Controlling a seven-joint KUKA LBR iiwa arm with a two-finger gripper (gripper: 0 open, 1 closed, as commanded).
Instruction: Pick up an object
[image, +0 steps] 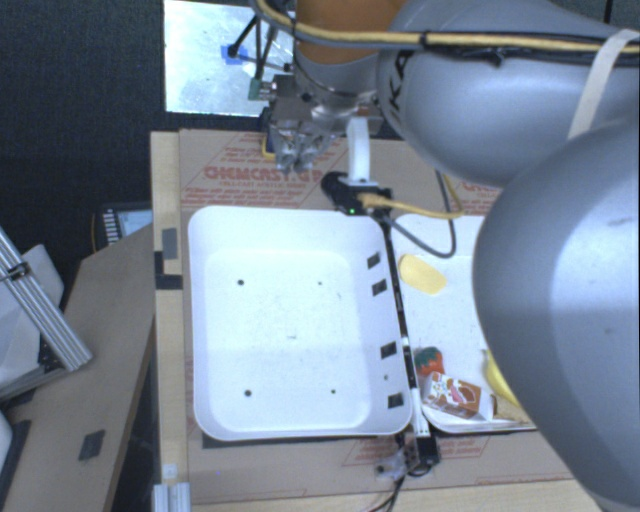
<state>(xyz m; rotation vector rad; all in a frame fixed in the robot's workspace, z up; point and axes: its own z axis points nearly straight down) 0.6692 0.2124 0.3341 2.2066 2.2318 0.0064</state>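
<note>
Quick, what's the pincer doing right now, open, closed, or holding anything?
Pincer: up beyond the far edge of the left bin; nothing seen between its tips, and open or closed cannot be told from this view.

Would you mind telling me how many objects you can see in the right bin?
3: a yellow piece near its far left, a red-and-white packet at the near left, and a yellow item beside it. The arm may hide more.

Bench (120, 330): tan surface under a printed cardboard sheet (240, 175).
Left bin (200, 300): white, shallow, resting on the sheet.
Right bin (455, 300): white, touching the left bin, partly hidden by the arm.
</note>
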